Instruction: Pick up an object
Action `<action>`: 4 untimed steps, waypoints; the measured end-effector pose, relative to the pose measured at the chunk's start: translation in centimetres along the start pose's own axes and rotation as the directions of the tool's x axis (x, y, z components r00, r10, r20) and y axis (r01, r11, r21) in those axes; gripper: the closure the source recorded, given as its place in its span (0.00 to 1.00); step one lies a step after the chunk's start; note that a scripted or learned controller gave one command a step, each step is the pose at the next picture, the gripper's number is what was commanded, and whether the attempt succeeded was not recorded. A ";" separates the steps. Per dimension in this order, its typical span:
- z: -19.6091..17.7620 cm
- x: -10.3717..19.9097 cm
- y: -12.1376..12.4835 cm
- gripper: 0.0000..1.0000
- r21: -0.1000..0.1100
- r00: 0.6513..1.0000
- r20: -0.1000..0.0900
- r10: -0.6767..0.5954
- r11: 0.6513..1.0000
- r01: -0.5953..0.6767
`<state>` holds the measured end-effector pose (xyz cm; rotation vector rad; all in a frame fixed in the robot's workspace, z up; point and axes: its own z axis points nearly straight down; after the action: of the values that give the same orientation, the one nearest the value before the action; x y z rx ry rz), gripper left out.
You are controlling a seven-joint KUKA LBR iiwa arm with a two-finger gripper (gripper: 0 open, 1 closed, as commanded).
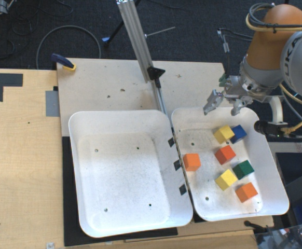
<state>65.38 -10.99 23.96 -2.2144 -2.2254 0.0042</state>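
Note:
Several small cubes lie in the right bin [213, 211]: an orange one [192, 162] near its left wall, a yellow one [223, 134] touching a blue one [238, 133], a red one [224, 154], a green one [243, 168], a second yellow one [226, 179] and a second orange one [246, 192]. My gripper [224, 104] hangs above the far edge of the right bin, just beyond the yellow and blue cubes. Its two fingers are spread apart with nothing between them.
The left bin [88, 139] lies beside the right one, with black clips on the wall between them. A slanted aluminium post [137, 35] rises behind the bins. A blue and yellow clamp [63, 61] sits at the bench's far left corner.

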 end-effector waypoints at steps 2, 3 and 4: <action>11.8 -8.1 0.5 0.00 -0.028 1.000 0.007 0.000 1.000 0.001; 12.4 -8.5 0.2 0.00 -0.027 1.000 0.007 -0.001 1.000 0.001; 12.4 -8.7 0.2 0.00 -0.029 1.000 0.007 -0.001 1.000 0.001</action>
<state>65.61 -19.66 11.58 -2.2309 -2.2449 -0.0204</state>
